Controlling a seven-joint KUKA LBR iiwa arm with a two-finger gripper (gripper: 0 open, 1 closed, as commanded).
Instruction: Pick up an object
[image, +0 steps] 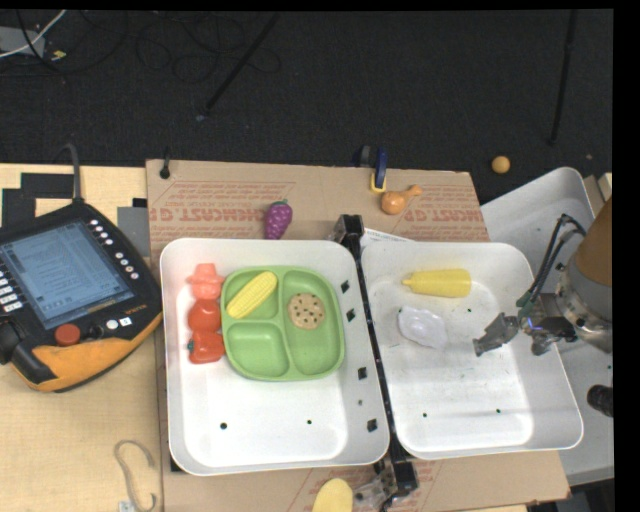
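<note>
Cardboard sheet (320, 200) w/ red print lies under both bins, on a pale wood bench (70, 440); dark carpet behind w/ cables. Left bin (260, 440), shallow white plastic, holds a green 3-section plate (262, 355): corn cob (249, 293) in the upper-left section, choc-chip cookie (306, 311) in the upper-right, lower section bare. Red/orange toy figure (204, 315) stands just beside the plate's left rim, inside the bin. Right bin (470, 420), same type, w/ dark specks on its floor, holds a yellow banana-like piece (438, 283) near the back and a clear, glossy plastic lump (424, 326) just below it, the two apart. Gripper (510, 335) hangs over the right bin's right half, near the clear lump but not touching; fingers look slightly parted w/ nothing between them, though the dark metal blurs, so prob. not certain. Teach pendant (65, 290), grey w/ orange underside, sits left of the bins. Smaller bits outside: purple grapes (278, 218) and an orange pear-shaped toy (398, 199) on the cardboard behind, yellow lemon-ish piece (333, 495) at the front edge, small orange ball (500, 164) on the carpet.
</note>
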